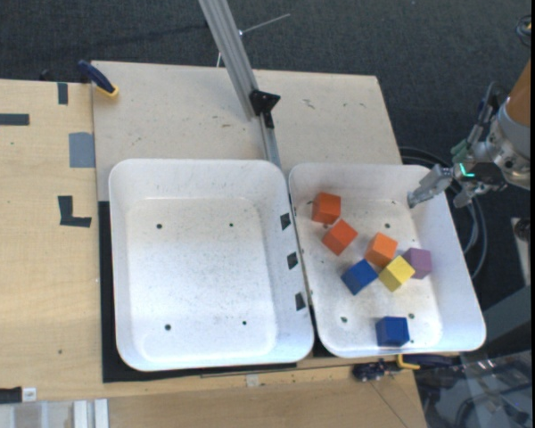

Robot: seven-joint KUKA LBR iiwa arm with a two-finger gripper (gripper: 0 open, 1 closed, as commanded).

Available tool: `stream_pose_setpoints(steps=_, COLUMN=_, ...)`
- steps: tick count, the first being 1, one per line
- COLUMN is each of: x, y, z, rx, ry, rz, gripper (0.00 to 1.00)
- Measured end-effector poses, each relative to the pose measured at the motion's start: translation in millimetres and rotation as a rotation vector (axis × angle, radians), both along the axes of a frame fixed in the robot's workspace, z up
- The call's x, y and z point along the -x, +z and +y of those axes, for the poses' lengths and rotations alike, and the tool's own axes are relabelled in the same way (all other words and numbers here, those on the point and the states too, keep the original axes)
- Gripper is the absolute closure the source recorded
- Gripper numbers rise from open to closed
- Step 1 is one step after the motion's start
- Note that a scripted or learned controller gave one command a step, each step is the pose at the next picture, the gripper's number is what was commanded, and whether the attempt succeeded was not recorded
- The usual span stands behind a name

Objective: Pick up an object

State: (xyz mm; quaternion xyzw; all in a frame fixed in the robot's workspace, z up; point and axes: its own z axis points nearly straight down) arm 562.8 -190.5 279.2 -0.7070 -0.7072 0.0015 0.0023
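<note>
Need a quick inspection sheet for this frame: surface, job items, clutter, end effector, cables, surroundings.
Surface: two white bins side by side, left bin and right bin, on a light wooden bench.
Job's things: seven blocks in the right bin: three orange blocks, two blue blocks, a yellow block and a purple block.
Clutter: blue and yellow clamp at the bench's far edge; grey and black tape patches.
End effector: over the right bin's far right rim, above the blocks, holding nothing; finger state unclear.
Cables: dark cables right of the bin.
Surroundings: metal pole slanting over dark carpet.
</note>
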Motion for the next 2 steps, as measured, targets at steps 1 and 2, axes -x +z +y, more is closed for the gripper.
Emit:
stream_pose_setpoints(steps=1, x=-1, y=2, z=0, rx=0.001, ry=0.002, rz=-0.004, gripper=0.0)
stream_pose_setpoints(steps=2, x=-2, y=-41, z=0, rx=0.001, ry=0.001, rz=0.0, gripper=0.0)
